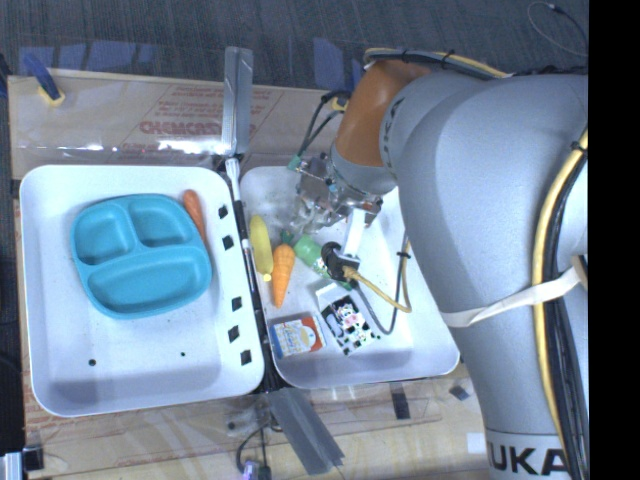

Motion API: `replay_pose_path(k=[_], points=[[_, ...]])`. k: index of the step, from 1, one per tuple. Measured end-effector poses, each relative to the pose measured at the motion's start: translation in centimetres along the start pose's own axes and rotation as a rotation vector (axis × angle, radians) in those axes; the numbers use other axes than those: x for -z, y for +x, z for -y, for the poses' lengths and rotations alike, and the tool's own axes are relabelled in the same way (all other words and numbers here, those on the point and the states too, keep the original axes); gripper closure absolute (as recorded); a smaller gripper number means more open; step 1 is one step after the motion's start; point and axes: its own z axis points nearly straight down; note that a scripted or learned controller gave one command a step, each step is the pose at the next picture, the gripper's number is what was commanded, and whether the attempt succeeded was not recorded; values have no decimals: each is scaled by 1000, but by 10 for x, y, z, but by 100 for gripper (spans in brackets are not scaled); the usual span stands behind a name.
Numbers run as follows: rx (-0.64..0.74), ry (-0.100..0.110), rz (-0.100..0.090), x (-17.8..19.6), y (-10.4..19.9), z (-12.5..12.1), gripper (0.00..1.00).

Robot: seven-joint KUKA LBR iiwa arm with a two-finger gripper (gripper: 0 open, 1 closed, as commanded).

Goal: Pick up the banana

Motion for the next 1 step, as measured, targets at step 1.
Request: replay_pose_path(k=[1], points=[[0,0,0,0,0,0,0]])
